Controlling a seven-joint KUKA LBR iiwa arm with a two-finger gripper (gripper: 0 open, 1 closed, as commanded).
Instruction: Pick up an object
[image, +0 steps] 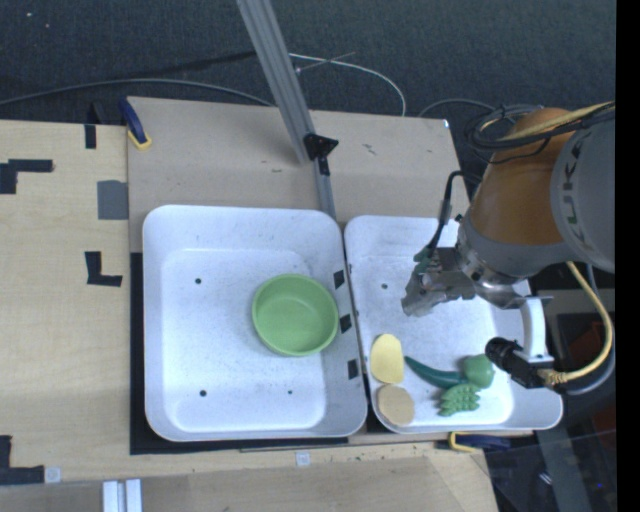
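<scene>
Gripper (424, 296) hangs over right bin (400, 240), above yellow (387, 358) and green (462, 399) pieces; finger state indeterminate

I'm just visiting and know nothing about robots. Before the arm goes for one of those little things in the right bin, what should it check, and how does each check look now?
1. Targets present in the right bin: ok; yellow piece, tan disc, dark green pod, green leafy toy.
2. Gripper above that bin: ok.
3. Gripper directly over a target: not ok; it sits above bare floor, up from them.
4. Nothing already held: cannot tell.
5. Targets spaced for a clean grasp: not ok; they lie clustered.
6. Green bowl out of the way: ok, left bin.
</scene>
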